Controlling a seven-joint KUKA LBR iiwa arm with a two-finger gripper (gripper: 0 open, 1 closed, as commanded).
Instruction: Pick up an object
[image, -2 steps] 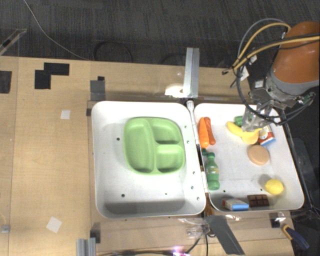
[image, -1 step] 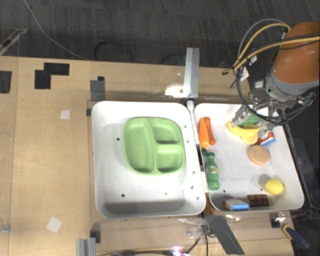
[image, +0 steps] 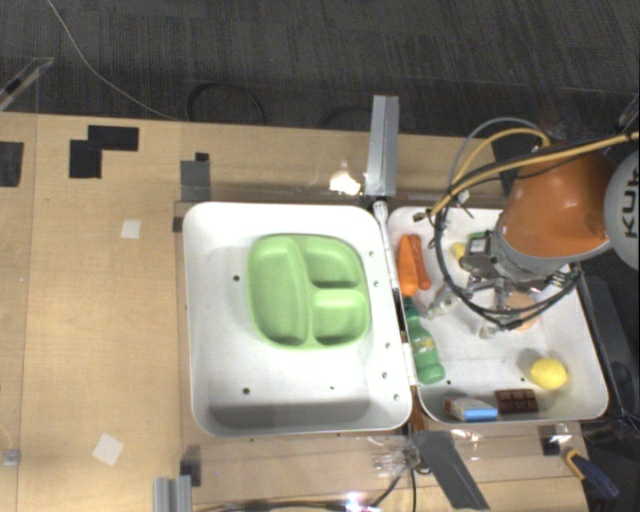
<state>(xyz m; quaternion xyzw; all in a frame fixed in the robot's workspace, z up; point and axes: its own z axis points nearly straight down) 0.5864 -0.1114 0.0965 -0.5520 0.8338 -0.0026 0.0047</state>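
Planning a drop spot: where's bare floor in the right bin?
Right bin: bare patch between green bottle, lemon and the end effector. Crowded along the left wall by the carrot, and the near edge by the chocolate bar.

There's the arm (image: 560, 205), and the big rounded orange band catches the eye first, a glossy dome above a grey metal wrist. Black letters, "KU", show on the pale grey link at the right. Yellow and black cables loop off its left side and curl under the wrist. The hand (image: 500, 300) is grey, tangled in black wiring.
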